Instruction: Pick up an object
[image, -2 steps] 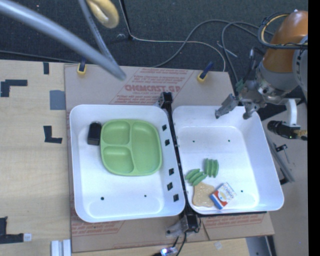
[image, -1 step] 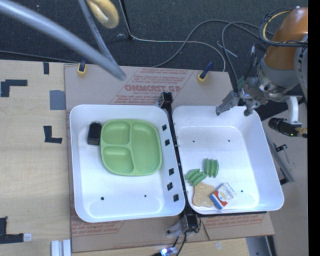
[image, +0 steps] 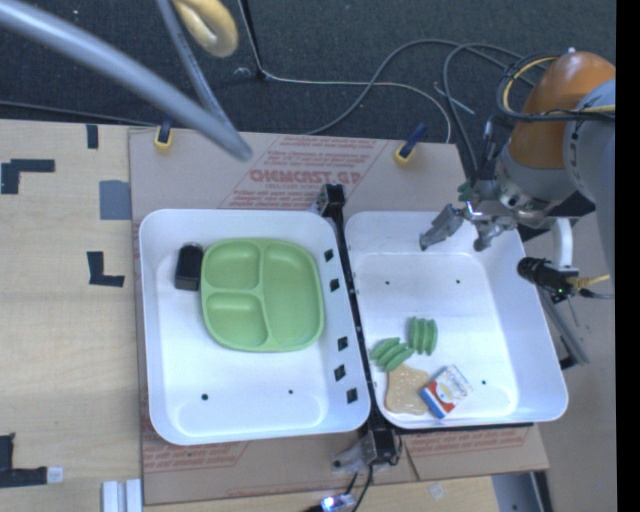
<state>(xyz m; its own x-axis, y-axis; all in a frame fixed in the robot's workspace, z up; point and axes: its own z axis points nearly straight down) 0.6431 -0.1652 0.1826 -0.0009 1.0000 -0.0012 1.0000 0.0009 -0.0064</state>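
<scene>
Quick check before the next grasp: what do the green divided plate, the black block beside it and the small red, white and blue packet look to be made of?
Green divided plate: looks like moulded plastic, matte, uniform colour, soft rounded ridges.
Black block: dull and dark, possibly rubber or foam; too small to tell.
Packet: printed card or plastic wrap, judging by its flat printed faces; uncertain.

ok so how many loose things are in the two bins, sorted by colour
green: 3, the divided plate in the left bin and two bean pods in the right bin
black: 1, small block
tan: 1, flat piece
red, white and blue: 1, small packet
total: 6
</scene>
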